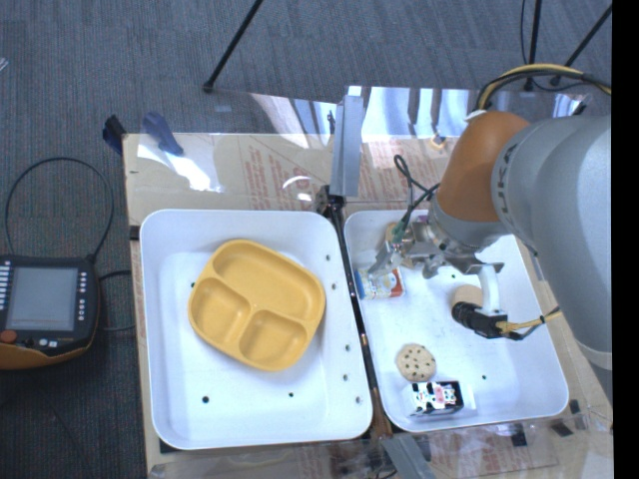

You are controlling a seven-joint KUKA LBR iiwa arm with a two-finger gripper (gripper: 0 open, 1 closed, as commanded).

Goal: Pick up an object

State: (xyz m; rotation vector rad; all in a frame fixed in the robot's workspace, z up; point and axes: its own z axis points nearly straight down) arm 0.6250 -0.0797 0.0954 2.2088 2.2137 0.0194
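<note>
I see my gripper [384, 267] low in the right bin [539, 382], at its upper left part, directly over a small carton [380, 284] with a red side. I cannot tell how the gripper stands, because the wrist and its cables cover it. The carton lies just under and touching the gripper tip, close to the bin wall that divides the two bins.

For a good grasp I would centre on the carton, keep away from that wall, and lift slowly, checking that the carton rises too.

Toward the near edge from the gripper lies a round cookie [415, 362], and beyond it a small black and white packet [436, 397]. To the arm's side is a beige roll [465, 296]. On the far side, in the left bin [170, 407], rests a yellow divided plate [257, 304].
</note>
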